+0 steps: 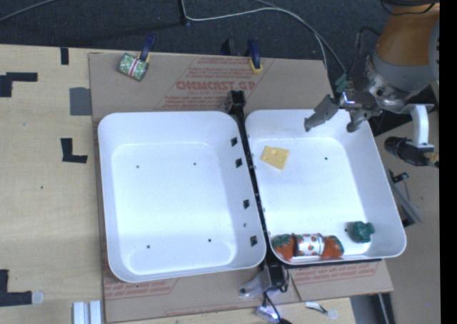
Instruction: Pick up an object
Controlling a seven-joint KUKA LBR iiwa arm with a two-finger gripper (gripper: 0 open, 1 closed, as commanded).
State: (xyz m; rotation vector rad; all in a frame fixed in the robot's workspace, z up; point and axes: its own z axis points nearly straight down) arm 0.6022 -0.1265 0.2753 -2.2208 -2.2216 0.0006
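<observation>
With the red-and-white object (308,246) lying well below its spread, empty jaws, I am judging the gripper (333,120) better dropped squarely over the nearer yellow piece (275,157).

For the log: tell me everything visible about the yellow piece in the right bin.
The yellow piece is a small, flat, roughly square thing, pale yellow and matte, like a foam or sponge slice. It lies flat on the floor of the right bin, in the upper left part, turned a little askew to the walls. Nothing touches it: the claw hangs apart to its upper right, and the other items sit along the near wall.
</observation>
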